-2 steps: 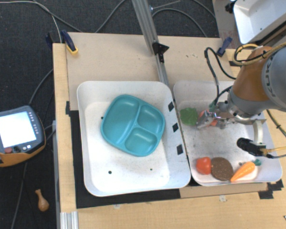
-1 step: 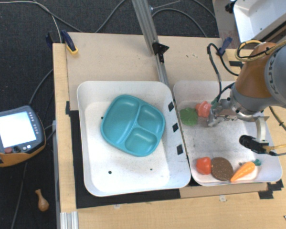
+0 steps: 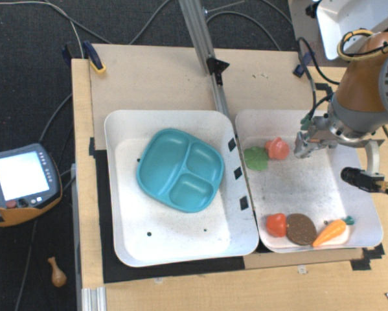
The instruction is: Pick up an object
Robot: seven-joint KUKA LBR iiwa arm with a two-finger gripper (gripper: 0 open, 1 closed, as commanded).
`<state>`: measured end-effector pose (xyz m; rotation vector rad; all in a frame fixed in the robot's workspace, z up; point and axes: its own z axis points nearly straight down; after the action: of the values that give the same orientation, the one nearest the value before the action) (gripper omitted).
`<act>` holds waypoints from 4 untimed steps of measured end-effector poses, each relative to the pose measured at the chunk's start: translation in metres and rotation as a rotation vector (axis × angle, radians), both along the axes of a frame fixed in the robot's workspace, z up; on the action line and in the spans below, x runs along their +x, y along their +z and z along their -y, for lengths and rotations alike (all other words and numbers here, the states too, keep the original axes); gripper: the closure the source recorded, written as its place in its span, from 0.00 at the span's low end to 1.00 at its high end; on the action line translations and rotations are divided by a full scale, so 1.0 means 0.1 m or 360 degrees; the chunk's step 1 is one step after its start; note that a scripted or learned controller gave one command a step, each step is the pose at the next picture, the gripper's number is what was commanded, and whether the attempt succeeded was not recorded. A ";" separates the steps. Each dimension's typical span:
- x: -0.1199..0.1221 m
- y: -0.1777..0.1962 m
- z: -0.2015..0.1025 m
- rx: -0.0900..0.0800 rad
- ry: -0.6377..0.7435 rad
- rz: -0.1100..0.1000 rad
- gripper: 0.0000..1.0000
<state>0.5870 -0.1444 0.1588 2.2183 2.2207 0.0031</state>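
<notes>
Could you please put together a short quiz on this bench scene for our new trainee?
1. True or false: the teal divided plate lies in the left bin.
2. Which item lies nearest the claw? A) the carrot B) the pinkish-red item C) the brown disc
3. Fill in: the green item lies in the ___ bin, next to the pinkish-red item.

Key: 1 true. 2 B; the carrot, brown disc and red tomato-like item sit along that bin's near edge, away from the claw. 3 right.
</notes>
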 end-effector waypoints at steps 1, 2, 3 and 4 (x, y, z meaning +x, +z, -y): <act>0.06 0.63 0.03 -0.0002 0.0001 0.0005 1.00; 0.07 0.95 0.03 0.0000 0.0001 0.0002 1.00; -0.05 0.90 -0.53 0.0005 0.0007 -0.0009 1.00; -0.02 0.77 -1.09 0.0005 0.0008 -0.0009 1.00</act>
<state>0.5850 -0.0355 0.2356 2.2173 2.2305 0.0001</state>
